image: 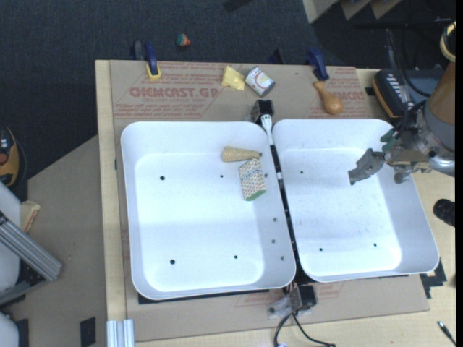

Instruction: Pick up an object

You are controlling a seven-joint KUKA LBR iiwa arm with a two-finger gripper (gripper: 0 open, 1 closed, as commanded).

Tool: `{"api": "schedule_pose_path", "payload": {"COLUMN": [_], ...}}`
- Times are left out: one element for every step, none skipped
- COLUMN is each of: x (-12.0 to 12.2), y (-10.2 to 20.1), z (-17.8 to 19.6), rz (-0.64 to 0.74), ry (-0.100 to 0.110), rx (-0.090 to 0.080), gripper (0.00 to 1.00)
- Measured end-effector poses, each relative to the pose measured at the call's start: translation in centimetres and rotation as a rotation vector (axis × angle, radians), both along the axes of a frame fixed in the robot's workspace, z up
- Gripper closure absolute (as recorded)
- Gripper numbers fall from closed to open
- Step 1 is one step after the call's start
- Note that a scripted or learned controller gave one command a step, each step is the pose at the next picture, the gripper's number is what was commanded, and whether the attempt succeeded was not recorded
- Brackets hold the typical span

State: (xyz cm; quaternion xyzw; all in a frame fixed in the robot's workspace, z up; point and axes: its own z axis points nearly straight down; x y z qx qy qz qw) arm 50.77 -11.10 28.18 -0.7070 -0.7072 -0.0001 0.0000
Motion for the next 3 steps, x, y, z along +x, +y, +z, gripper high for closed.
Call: {"api": "schedule_pose_path", "payload": {"x": [0.1,6.0,3.9], "y": [0.0,0.5,-10.4], "z": [1.1,19.1,23.8], "rz": [0.001,0.003,-0.012], "ry": [-0.003,-0.023,-0.009], "rx": [-0.001,-0.005,-0.009], "gripper": [1.0,1.0,1.0]}}
